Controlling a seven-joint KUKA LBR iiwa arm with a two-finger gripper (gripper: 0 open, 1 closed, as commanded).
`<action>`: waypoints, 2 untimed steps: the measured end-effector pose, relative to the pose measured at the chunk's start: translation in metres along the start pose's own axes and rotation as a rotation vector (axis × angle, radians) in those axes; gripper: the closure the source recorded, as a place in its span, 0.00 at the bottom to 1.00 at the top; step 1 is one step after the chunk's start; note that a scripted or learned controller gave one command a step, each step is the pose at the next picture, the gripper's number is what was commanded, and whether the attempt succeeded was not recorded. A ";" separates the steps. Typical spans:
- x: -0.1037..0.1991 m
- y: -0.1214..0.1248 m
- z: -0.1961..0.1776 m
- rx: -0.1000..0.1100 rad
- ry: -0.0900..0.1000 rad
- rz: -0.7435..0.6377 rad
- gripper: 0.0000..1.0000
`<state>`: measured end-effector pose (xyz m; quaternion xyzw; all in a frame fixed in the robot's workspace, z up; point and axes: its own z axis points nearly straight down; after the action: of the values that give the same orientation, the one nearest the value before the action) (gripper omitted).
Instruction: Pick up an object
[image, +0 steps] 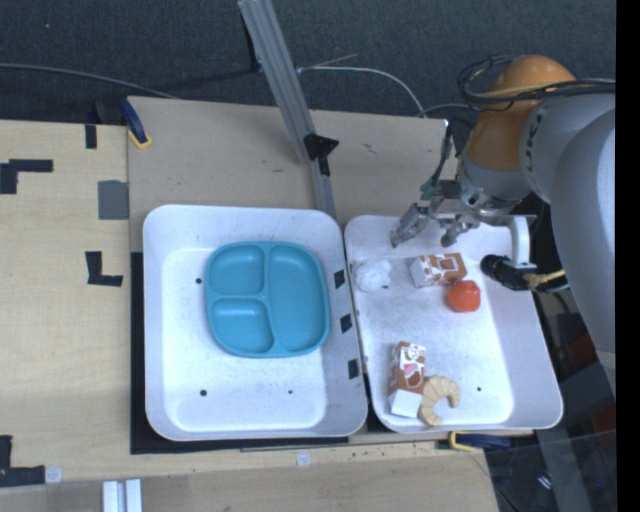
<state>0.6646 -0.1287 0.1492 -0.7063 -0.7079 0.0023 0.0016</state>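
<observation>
My gripper (428, 232) hangs over the far edge of the right bin (520, 350), its two fingers spread apart with nothing between them. Just below it lies a small brown and white carton (439, 269), and a red tomato-like ball (463, 296) sits to that carton's right. A clear crumpled piece (372, 274) lies at the bin's left wall. Near the front of the bin rest a second brown and white carton (406, 375) and a tan croissant (439, 397).
The left bin (175, 330) holds a blue divided plate (267, 298). A grey metal pole (290, 95) slants in from the top to the gap between the bins. The arm's body (560, 150) fills the upper right.
</observation>
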 end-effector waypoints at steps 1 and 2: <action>-0.005 0.002 0.046 0.000 0.000 0.000 0.00; -0.004 0.001 0.062 -0.002 -0.001 0.000 0.00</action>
<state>0.6656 -0.1325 0.0873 -0.7062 -0.7080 0.0019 0.0009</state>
